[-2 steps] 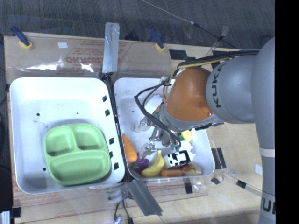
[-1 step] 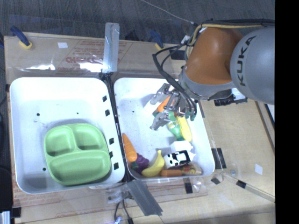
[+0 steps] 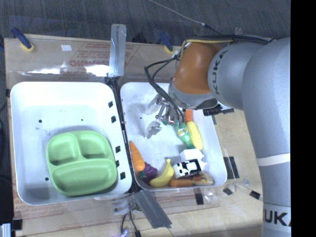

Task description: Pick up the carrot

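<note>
The gripper (image 3: 157,117) hangs spread apart and bare, up and right of the carrot (image 3: 136,156) (beside the banana (image 3: 165,176)).

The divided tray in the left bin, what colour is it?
Light green. The divided tray shows clearly in the camera view, lying in the left bin.

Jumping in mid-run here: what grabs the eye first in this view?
The big grey arm with its orange band dominates the right side, its gripper hanging over the right bin. Next comes the green divided tray in the left bin. Toy food crowds the right bin's near end, with the carrot against its left wall beside a banana.
</note>
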Robot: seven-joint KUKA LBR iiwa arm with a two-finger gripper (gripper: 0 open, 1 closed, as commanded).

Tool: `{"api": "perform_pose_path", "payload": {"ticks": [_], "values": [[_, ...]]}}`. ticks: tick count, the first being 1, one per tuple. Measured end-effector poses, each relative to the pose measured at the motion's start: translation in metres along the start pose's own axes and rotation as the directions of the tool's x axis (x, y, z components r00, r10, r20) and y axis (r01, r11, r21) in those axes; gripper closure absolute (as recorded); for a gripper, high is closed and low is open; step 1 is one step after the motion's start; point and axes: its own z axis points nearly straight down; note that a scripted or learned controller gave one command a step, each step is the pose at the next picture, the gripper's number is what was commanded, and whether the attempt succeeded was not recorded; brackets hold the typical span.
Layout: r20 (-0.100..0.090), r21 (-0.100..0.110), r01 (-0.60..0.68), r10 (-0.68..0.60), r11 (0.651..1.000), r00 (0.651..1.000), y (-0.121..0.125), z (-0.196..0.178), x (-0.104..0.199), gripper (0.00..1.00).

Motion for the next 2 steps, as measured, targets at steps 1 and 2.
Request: {"api": "perform_pose_path", "payload": {"ticks": [1, 2], "values": [[0.023, -0.006, -0.436, 0.436, 0.9, 0.9, -0.002, 0.001, 0.086, 0.0], [0.019, -0.009, -0.271, 0.271, 0.963, 0.962, 0.044, -0.099, 0.122, 0.0]]}}
